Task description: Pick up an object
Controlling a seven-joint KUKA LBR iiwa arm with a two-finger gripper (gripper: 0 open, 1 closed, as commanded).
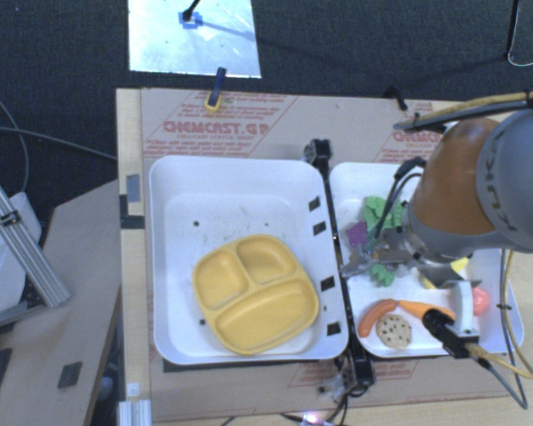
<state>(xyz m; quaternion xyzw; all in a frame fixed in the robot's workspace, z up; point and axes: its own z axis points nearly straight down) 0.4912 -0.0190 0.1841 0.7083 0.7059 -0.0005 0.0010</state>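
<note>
Reaching in over the right bin (pixel 346 177), the arm (pixel 480 185) hides its end effector (pixel 384 257), grip impossible to tell, among green toys (pixel 375 209) near the bin's left wall.

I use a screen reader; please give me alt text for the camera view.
A grey and orange robot arm lowers its end effector into the right bin among toy food. The left bin holds a yellow divided plate.
</note>
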